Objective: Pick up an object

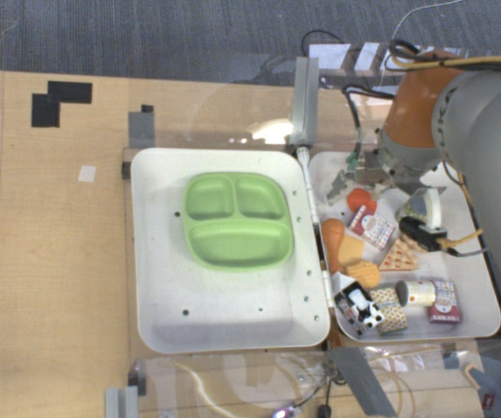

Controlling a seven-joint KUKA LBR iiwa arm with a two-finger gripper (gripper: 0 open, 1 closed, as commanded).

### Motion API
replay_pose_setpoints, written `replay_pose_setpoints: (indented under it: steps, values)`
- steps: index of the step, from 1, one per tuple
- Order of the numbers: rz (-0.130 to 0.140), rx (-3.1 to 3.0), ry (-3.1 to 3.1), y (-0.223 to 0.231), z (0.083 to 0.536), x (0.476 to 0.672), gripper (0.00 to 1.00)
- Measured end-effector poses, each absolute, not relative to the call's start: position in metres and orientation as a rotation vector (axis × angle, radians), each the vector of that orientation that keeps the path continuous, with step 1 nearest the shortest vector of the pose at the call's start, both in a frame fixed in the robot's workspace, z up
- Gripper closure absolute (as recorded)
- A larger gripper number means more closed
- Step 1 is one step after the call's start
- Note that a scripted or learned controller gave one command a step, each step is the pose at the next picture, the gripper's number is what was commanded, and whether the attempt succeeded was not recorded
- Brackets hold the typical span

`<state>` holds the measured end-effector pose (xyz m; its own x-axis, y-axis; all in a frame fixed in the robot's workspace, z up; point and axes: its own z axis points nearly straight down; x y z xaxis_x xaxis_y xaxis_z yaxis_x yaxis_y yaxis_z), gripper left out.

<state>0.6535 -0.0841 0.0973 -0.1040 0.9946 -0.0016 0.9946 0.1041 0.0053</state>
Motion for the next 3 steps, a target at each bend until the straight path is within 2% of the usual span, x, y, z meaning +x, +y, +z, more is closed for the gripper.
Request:
replay_pose_setpoints:
  steps: [1, 2, 3]
  values:
    - [0.009, 2.106, 2.319, -0.117, 0.089, 0.615, 0.0]
    - [0.019, 2.099, 2.319, -0.115, 0.102, 0.618, 1.0]
    - [0.008, 2.181, 2.254, -0.054, 0.22, 0.648, 1.0]
